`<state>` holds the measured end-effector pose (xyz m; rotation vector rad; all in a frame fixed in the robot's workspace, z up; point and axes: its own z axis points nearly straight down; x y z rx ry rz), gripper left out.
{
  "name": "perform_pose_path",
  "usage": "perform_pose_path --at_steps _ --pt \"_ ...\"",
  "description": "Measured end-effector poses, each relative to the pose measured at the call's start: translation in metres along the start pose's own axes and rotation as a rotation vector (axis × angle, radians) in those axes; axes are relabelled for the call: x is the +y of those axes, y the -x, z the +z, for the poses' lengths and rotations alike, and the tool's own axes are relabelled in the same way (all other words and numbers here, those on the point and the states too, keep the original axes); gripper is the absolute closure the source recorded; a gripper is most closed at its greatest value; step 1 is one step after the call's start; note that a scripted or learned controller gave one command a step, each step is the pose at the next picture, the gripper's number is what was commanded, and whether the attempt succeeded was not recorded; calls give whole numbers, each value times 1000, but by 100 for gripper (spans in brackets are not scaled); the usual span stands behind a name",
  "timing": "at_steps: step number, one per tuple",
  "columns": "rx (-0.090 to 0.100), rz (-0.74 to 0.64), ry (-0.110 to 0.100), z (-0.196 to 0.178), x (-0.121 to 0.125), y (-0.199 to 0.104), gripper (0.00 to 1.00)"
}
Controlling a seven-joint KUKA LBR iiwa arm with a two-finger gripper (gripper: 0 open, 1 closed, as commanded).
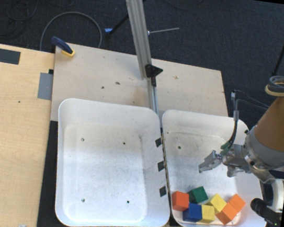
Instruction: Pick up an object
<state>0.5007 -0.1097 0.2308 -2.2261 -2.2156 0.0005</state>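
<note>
End effector: in the right bin, cannot tell if open or closed.
Blocks: bunched at 6 o'clock from it, near.
Green block: nearest.

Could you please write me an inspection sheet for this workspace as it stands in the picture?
Surface: pale bench board bearing two shallow white bins side by side; left bin, right bin.
Job's things: six blocks clustered in the right bin's near corner: red block, green block, blue block, two yellow blocks, orange block.
Clutter: blue and yellow clamp at the board's far left corner.
Grippers: gripper above the right bin's middle, apart from the blocks, holding nothing visible.
Cables: dark loop on the floor beyond the board.
Surroundings: slanted aluminium rail, dark carpet, wooden table at left.
</note>
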Motion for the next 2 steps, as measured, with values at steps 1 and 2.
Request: perform_pose_path --at_steps 1,2 --pt "1 -3 0 140 19 -9 0" --pt "-3 -7 5 139 104 43 0"
